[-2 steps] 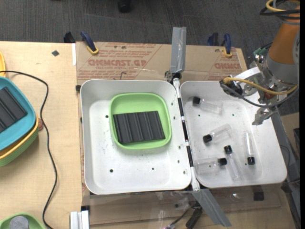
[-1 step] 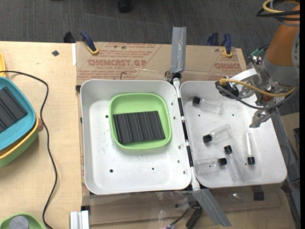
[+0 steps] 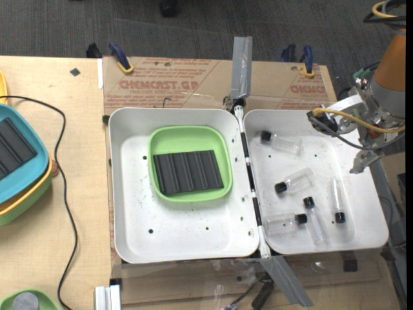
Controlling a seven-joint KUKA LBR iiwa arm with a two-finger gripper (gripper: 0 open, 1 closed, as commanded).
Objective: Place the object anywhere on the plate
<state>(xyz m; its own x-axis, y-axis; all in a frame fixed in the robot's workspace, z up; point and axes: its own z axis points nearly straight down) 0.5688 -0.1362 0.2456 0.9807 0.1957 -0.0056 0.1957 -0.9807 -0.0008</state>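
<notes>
5 clear vials are lying in the right bin; green plate is awaiting one; end effector state unclear.

Blue clamps on cardboard; black cable.

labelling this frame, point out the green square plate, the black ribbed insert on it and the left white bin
green square plastic plate (image 3: pixel 159 141): camera view, bare upper-left rim
black ribbed rectangular insert (image 3: pixel 188 172): camera view, its middle
left shallow white bin (image 3: pixel 187 234): camera view, bare floor

Two white bins, one green plate, one dark ribbed pad, five clear black-capped vials
</notes>
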